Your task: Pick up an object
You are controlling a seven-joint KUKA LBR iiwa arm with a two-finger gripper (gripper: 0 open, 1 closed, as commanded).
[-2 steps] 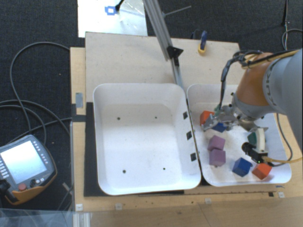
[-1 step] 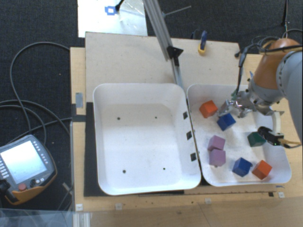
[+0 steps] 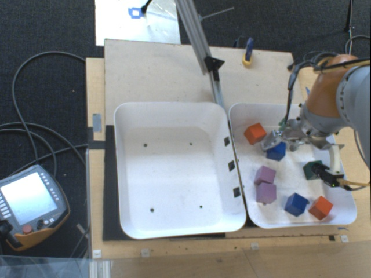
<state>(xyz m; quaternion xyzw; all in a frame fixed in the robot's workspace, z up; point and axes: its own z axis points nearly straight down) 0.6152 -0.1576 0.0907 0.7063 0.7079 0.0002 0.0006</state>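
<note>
My gripper (image 3: 273,142) reaches into the right bin (image 3: 348,216) from the right and hangs low over its upper middle. A blue cube (image 3: 277,152) lies right at its tip, partly covered by it. I cannot tell whether the cube is gripped. An orange cube (image 3: 254,134) sits just left of the gripper. Below it lie two purple blocks (image 3: 265,184), one touching the other. A second blue cube (image 3: 296,204) and a second orange cube (image 3: 320,207) rest near the bin's front edge. A dark green piece (image 3: 316,169) lies to the right.
The left bin (image 3: 124,155) stands beside the right one, sharing a divider wall (image 3: 233,161). A slanted metal pole (image 3: 197,33) runs down to the bins' back edge. A teach pendant (image 3: 29,204) and cables lie on the floor at the left.
</note>
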